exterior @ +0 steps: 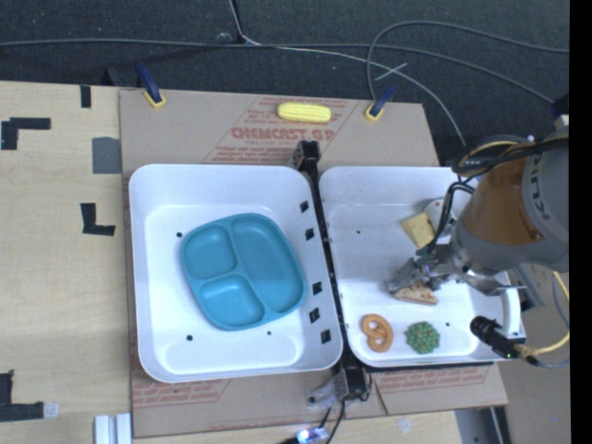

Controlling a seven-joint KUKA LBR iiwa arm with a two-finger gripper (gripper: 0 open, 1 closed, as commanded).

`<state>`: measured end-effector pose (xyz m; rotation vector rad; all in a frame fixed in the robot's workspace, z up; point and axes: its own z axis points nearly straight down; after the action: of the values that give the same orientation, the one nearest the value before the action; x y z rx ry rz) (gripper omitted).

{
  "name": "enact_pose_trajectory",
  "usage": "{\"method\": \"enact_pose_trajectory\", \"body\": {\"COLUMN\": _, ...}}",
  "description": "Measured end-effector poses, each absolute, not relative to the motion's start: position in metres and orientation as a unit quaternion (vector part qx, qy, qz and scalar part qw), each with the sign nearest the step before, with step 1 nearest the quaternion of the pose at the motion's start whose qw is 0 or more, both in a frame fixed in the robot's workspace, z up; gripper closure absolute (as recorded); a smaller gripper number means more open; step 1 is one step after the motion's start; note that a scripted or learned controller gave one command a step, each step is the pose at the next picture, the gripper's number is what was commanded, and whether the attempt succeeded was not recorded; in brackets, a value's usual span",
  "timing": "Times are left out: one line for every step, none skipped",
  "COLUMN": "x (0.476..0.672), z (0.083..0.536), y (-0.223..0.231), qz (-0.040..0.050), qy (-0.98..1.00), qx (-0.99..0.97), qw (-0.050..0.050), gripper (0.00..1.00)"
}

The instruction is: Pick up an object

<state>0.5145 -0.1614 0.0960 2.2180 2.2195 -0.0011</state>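
Reaching in from the right edge: grey KUKA arm with orange band above the wrist (pixel 504 213), bulky body hanging over the right side of the right shallow white bin (pixel 370 197), wrist angled down and toward the left

Pointing down-left near the bin floor: two-finger gripper (pixel 416 280), tips sitting right at a tan flat wedge-shaped piece resembling a toast slice (pixel 416 293); touching or just above, cannot tell. Fingers too blurred and dark to read: open or closed, cannot tell; not showing anything clearly clamped between them

Lying in the same bin: pale yellow blocky piece like cheese (pixel 418 228), just beside the arm's lower link, partly hidden by it; brown twisted pretzel (pixel 376 332) near the front wall; green round broccoli-like floret (pixel 423 337) just right of the pretzel, both well in front of the gripper

Sitting in the left shallow white bin (pixel 162 248): blue three-compartment plastic plate (pixel 242 270), roughly centred, flat

Resting on the brown cardboard sheet (pixel 185 128) behind the bins: yellow corn-cob-shaped toy (pixel 303 113)

Trailing across the dark floor behind the bench: grey cables (pixel 407 44)
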Motion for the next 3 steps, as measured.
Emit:
{"method": "enact_pose_trajectory", "body": {"x": 0.515, "z": 0.138, "y": -0.158, "qz": 0.0006, "qy": 0.708, "qx": 0.707, "qw": 0.001, "gripper": 1.0}}
{"method": "enact_pose_trajectory", "body": {"x": 0.512, "z": 0.181, "y": -0.162, "qz": 0.0006, "qy": 0.707, "qx": 0.707, "qw": 0.001, "gripper": 1.0}}
{"method": "enact_pose_trajectory", "body": {"x": 0.51, "z": 0.243, "y": -0.157, "qz": 0.0014, "qy": 0.708, "qx": 0.706, "qw": 0.003, "gripper": 1.0}}
